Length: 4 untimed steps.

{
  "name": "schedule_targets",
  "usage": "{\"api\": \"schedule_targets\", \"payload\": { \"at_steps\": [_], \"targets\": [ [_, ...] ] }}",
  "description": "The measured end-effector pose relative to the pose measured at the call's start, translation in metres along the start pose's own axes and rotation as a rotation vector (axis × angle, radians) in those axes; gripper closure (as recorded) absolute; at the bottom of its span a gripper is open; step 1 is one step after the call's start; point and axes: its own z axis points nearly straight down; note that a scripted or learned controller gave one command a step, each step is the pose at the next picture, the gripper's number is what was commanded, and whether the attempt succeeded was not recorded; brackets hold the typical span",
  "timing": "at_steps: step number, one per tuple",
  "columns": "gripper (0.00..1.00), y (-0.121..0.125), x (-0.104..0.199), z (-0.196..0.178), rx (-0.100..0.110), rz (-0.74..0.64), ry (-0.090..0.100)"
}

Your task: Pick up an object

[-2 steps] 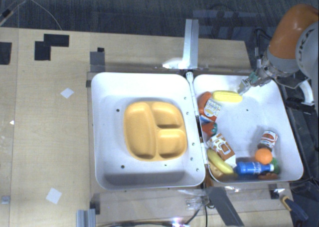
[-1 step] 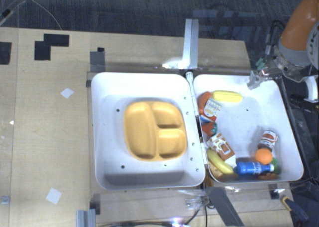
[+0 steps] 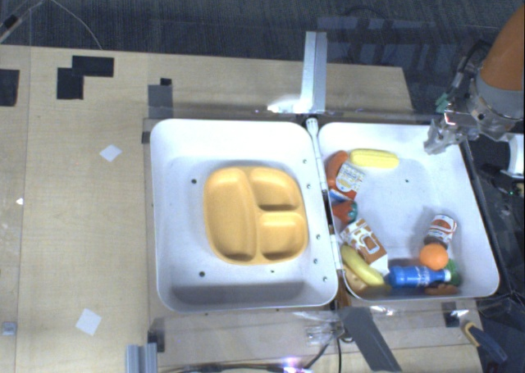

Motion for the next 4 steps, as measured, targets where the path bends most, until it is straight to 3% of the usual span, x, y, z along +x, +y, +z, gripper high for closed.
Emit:
{"api": "schedule_targets", "payload": {
  "at_steps": [1, 2, 3, 4],
  "targets": [
    [1.00, -0.078, 0.006, 0.014, 0.004, 0.340, 0.001],
    [1.00, -0.086, 0.003, 0.045, 0.007, 0.526, 0.001],
    [1.00, -0.028, 0.006, 0.025, 0.001, 0.440, 0.001],
    [1.00, -0.033, 0.012, 0.006, 0.003, 0.708, 0.000]
  ]
}}
